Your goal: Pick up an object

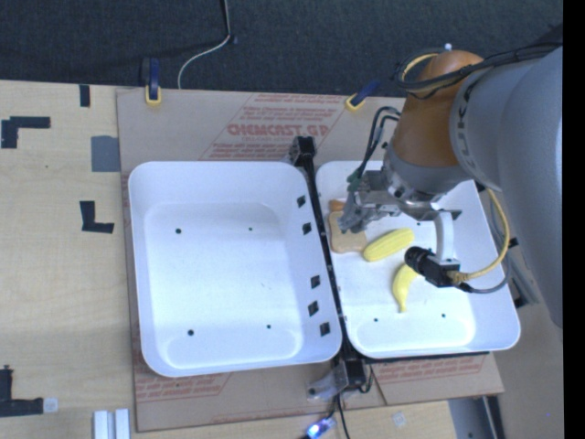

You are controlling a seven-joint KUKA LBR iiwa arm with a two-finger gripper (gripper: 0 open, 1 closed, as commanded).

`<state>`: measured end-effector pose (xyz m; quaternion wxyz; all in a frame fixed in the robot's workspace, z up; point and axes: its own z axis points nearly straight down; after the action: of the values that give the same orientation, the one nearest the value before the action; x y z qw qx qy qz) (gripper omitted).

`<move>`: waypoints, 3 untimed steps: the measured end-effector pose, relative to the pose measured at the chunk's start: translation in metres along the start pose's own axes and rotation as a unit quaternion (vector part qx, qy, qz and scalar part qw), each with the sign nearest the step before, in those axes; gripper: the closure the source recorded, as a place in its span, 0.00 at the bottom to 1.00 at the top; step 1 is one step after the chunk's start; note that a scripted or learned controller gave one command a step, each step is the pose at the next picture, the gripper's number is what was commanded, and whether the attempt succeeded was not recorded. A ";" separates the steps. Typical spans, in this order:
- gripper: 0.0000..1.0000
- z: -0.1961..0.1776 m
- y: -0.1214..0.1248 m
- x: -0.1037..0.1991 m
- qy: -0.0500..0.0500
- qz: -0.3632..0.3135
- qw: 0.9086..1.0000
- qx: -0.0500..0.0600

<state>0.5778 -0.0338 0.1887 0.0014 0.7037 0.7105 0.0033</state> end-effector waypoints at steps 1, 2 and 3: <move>1.00 -0.005 -0.003 -0.005 -0.001 0.003 1.000 0.005; 1.00 -0.122 -0.008 0.006 -0.001 0.003 1.000 -0.002; 1.00 -0.215 -0.012 0.063 0.000 0.001 1.000 -0.002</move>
<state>0.5637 0.0282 0.4035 0.0028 0.7041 0.7100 0.0045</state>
